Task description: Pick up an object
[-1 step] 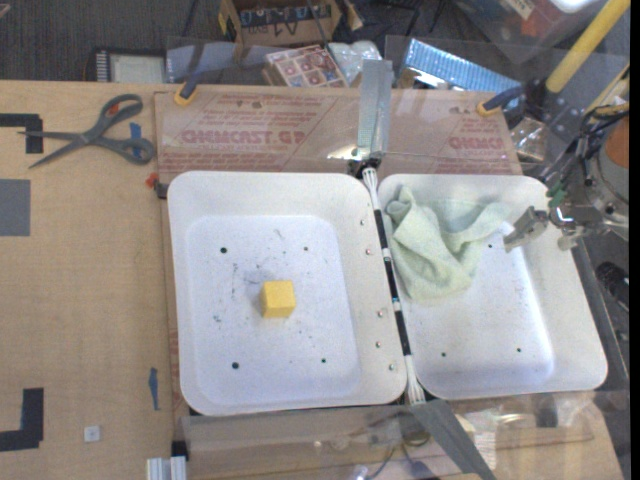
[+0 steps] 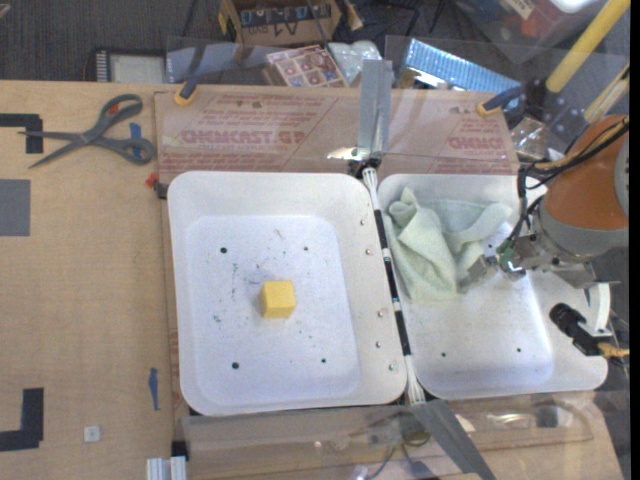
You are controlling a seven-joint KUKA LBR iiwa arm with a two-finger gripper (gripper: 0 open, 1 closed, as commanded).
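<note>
A small yellow cube (image 2: 279,299) lies near the middle of the left white bin (image 2: 200,218). In the right bin (image 2: 520,368) a crumpled pale green cloth (image 2: 428,243) fills the back left part. My gripper (image 2: 486,267) reaches in from the right, low in the right bin, and its tip sits at the cloth's right edge, touching or just over a fold. The orange-banded wrist (image 2: 590,203) stands above the bin's right rim.
Blue-handled scissors (image 2: 100,133) lie on the wooden bench at the far left. A clear sheet with red lettering (image 2: 260,138) is clamped behind both bins. Clutter and cables sit beyond the bench's back edge.
</note>
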